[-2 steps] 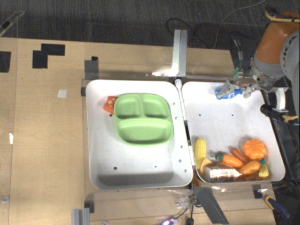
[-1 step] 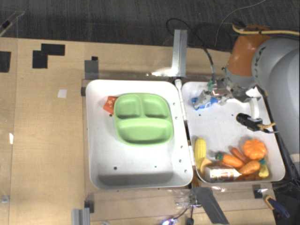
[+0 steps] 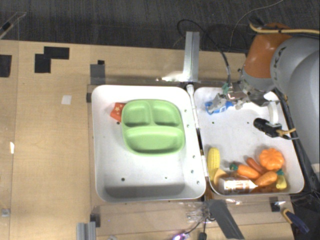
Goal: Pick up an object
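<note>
- Along the near edge of the right bin (image 3: 245, 134), a small bottle (image 3: 239, 185) lay on its side, touching the carrots (image 3: 252, 173) heaped just behind it.
- At that bin's near right corner, a small yellow piece (image 3: 281, 183) sat against the wall, with an orange pumpkin (image 3: 271, 158) just beyond it, touching the carrots.
- Near the same bin's left wall, an ear of corn (image 3: 213, 160) lay lengthwise, just beside the pile.
- Across the divider, the left bin (image 3: 140, 176) carried a green divided plate (image 3: 152, 126) in its far half, flat and right side up.
- A red-orange item (image 3: 117, 112) peeked from under the plate's far left edge; what it was could not be made out.
- Toward the far left corner of the right bin, a small blue-and-white thing (image 3: 214, 106) lay well apart from the pile.
- Just beside that thing, on its right, hung the gripper (image 3: 228, 97); whether it was open or closed could not be told, nor whether it touched the thing.
- Behind the gripper, the grey arm (image 3: 297, 69) with its orange band (image 3: 260, 56) crossed the bin's far right corner.
</note>
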Available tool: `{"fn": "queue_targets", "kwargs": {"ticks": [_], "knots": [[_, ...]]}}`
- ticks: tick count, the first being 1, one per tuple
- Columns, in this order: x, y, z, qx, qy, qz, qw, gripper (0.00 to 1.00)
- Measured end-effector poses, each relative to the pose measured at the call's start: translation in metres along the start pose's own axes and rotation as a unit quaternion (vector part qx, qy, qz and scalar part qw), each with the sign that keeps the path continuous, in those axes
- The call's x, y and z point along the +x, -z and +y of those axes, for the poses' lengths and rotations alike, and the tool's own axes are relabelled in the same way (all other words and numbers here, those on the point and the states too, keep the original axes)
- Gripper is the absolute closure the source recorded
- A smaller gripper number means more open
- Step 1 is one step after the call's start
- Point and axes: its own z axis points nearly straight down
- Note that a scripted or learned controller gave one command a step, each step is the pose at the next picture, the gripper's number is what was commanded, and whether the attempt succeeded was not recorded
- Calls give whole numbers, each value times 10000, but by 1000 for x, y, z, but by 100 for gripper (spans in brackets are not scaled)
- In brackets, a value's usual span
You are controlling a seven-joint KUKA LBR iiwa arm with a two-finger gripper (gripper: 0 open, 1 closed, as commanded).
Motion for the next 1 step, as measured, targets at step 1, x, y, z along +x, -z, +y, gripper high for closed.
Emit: {"fn": "queue_targets", "kwargs": {"ticks": [1], "knots": [[87,87,13,-40,35,-7,10000,100]]}}
